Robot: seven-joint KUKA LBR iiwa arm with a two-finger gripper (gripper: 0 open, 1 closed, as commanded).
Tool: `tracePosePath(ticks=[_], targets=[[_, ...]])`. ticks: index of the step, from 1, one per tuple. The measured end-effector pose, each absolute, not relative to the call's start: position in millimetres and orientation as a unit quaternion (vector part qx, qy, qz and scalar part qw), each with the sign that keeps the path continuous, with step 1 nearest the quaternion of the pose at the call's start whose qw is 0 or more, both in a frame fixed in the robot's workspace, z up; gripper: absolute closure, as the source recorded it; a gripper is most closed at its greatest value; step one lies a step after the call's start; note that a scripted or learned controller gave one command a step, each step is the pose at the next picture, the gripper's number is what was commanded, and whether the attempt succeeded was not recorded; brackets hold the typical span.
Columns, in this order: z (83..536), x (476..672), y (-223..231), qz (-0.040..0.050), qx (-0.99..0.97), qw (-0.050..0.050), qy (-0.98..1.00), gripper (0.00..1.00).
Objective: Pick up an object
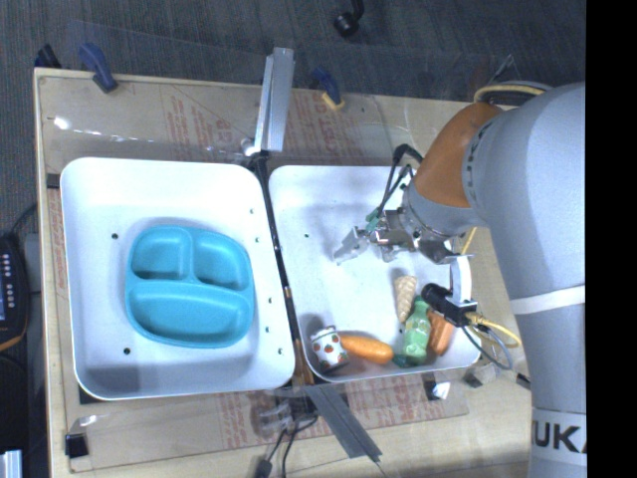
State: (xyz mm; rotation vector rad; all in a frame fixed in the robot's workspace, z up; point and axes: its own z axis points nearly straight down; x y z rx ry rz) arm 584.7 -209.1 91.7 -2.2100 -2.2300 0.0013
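Observation:
My gripper hangs over the middle of the right bin, its two metal fingers spread apart and nothing between them. Below it, along the bin's front edge, lie the objects: a cream cone-shaped piece, a green bottle, an orange carrot, a second orange piece and a small white and red item. The cream piece lies closest to the gripper, a little below and to its right.
The left bin holds a blue divided plate. A metal bar stands at the back between the bins. The arm's grey body and cables cover the right bin's right side.

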Motion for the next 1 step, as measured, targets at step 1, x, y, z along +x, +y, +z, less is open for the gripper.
tracePosePath(ticks=[1], targets=[[110.4,505.2,-188.6,0.0004,-0.704,0.001,-0.71,0.0]])
